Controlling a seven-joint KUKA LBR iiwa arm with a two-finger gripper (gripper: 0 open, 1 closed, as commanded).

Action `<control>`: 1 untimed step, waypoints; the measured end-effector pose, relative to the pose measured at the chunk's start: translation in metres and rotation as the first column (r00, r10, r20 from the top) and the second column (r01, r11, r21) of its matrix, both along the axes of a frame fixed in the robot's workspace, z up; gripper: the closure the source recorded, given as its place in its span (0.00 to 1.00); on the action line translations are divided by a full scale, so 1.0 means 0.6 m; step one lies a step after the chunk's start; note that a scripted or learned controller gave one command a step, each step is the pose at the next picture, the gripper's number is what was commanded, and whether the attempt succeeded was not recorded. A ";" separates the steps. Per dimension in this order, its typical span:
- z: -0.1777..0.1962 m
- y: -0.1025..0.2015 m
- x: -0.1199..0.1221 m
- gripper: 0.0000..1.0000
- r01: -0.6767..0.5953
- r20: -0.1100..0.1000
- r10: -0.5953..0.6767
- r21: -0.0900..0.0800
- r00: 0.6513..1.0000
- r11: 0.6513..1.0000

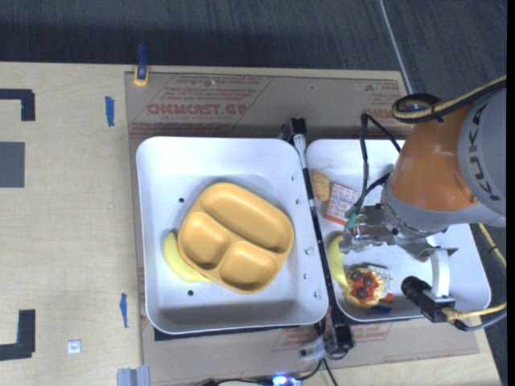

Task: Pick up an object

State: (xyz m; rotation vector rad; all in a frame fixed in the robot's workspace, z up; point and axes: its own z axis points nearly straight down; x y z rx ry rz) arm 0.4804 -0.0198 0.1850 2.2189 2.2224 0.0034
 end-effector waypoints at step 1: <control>0.000 -0.001 0.000 0.00 0.001 0.000 -0.001 0.000 1.000 1.000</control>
